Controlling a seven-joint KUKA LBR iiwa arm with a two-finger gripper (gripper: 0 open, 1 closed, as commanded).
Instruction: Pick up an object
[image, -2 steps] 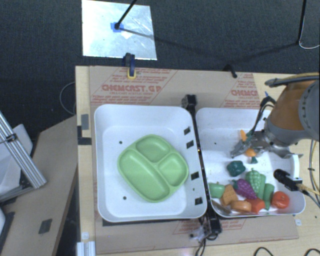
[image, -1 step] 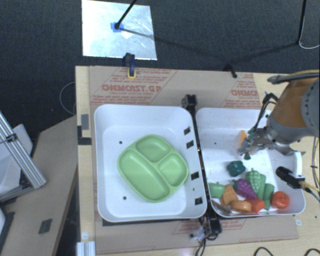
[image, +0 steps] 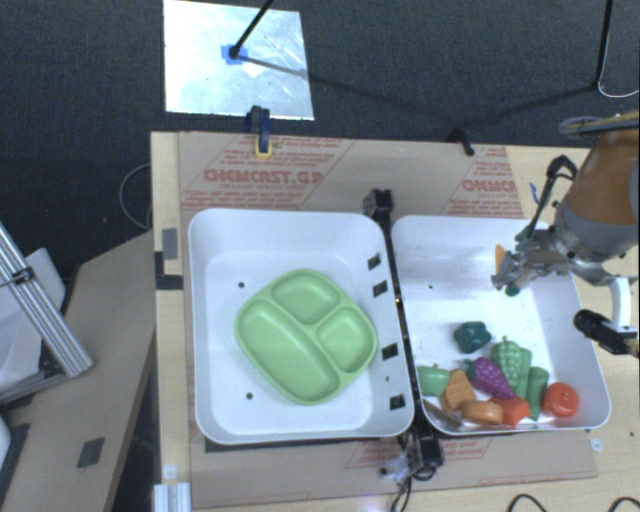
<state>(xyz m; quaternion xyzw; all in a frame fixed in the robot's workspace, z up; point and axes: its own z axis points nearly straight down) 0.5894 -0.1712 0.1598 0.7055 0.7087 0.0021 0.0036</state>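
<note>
Hovering over the upper part of the right bin (image: 585, 330), my end effector (image: 512, 275) shows something small and orange at its tip, but I cannot tell whether it is gripped. Toy vegetables (image: 495, 380) lie heaped in that bin's lower corner. A green divided plate (image: 305, 335) sits in the left bin (image: 215, 300).

The brown board (image: 330, 165) under the two bins carried red printed lettering. At its upper left the word "CHEMCAST" could be read, followed by characters that looked like "GP". The same red print repeated at the upper right, partly cut off, and faintly along the bottom edge, unreadable there.
</note>
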